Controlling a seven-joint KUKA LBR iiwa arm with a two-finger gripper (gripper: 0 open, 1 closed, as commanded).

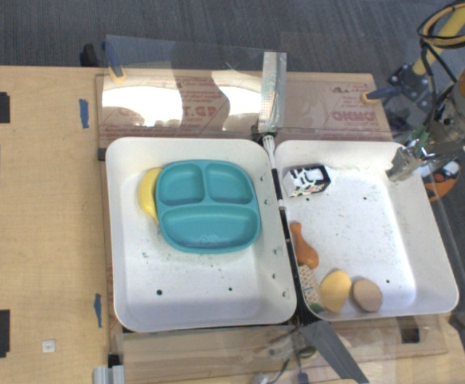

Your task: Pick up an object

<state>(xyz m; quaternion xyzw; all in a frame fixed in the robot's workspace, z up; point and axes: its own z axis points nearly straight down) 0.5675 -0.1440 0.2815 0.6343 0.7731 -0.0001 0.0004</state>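
Candidate objects, right bin (376, 214): four items, all lying on the bin floor. A small black-and-white patterned piece (307, 180) sits in the far left corner, close to the wall shared with the other bin. An orange carrot-shaped toy (303, 246) lies along the left wall, about midway down. At the near edge, a yellow rounded object (335, 290) and a tan egg-shaped object (366, 295) rest side by side, touching or nearly so (cannot resolve a gap). Floor of this bin is speckled with small dark marks.

Left bin (128, 278): a teal divided plate (208, 205) with three compartments lies flat in the far half. A yellow object (147, 191) pokes out from under its left edge, mostly covered by the plate.

Gripper (400, 169): at the far right corner of the right bin, over or just at the rim, well apart from all four items. Nothing seen between its fingers. Whether they are apart or together: cannot tell, the end is small and blurred against the rim.

Surroundings: clear plastic panel (192, 86) standing behind the bins, catching glare; cardboard sheet (24, 214) covering the bench to the left.
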